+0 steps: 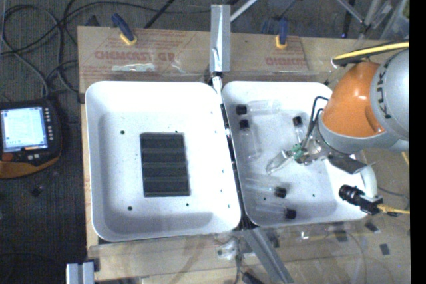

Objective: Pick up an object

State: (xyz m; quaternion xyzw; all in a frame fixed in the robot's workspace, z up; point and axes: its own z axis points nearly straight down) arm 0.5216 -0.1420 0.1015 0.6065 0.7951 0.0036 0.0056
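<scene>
From the camera above the bench you saw two white bins set side by side, their inner rims touching along the middle. The left bin (106, 143) held a dark ribbed block (164, 164), lying flat near its centre with its long side running up and down the view. The right bin (279, 93) held several clear tubes with black caps: one (256, 106) lay near the top left corner, a second (245, 135) just below it by the left wall, a cap (297, 121) sat further right, and two more tubes (271, 192) (276, 212) lay toward the front edge. You could make out the caps plainly, but the clear bodies blurred into the white floor. The arm (359, 110) came in from the right, its orange band over the bin's right side, and the gripper (297, 153) was low over the middle of the right bin. A pale, clear tube (278, 161) stretched down and left from the tips, touching or very nearly touching them. You could not tell whether the gripper was open or closed, nor whether that tube was held or merely lay on the floor beside it. A metal bar (220, 36) stood at the back between the bins, two blue clamps (123, 28) (282, 32) gripped the board behind, and a pendant (26, 133) with a lit screen lay on the floor to the left.
</scene>
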